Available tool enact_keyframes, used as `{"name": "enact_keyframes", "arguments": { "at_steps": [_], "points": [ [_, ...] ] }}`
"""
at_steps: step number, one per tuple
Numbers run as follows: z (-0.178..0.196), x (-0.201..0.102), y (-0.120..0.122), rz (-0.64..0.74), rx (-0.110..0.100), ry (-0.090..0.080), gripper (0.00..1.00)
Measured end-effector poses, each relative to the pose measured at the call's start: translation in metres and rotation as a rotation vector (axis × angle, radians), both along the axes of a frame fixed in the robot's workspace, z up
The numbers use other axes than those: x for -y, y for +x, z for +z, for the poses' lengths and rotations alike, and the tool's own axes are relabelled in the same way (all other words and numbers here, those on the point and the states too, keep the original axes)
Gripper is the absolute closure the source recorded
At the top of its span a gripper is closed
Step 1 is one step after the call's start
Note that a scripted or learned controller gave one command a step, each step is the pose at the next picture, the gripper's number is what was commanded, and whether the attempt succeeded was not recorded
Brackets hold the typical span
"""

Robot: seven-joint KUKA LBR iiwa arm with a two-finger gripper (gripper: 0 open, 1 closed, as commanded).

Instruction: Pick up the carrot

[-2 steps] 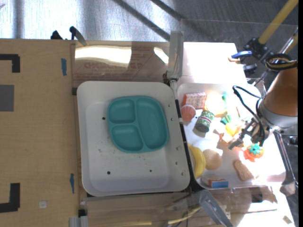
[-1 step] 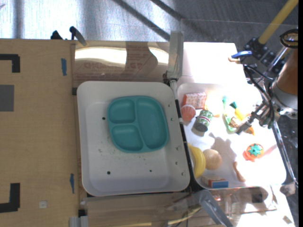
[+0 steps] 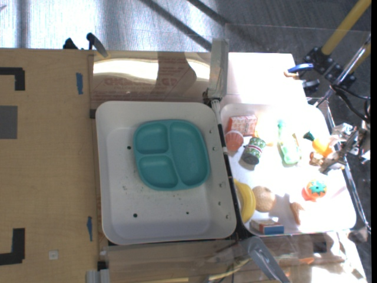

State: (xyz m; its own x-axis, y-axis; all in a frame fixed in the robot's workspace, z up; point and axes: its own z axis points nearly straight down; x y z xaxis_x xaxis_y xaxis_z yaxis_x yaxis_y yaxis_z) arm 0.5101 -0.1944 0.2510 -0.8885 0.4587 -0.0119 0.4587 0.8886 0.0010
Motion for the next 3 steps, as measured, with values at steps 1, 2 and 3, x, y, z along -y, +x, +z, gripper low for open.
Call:
{"name": "enact_keyframes", "arguments": {
  "at_steps": [1,2,3],
  "points": [
    [-0.002,-0.001,0.000,0.002,-0.003,0.002,0.00],
    [-0.141,-0.031,0.041,-0.117,-0.019,0.010,0.00],
    [-0.147,-0.101,0.081,-0.205,-0.005,0.009,0.00]
  ]
}}
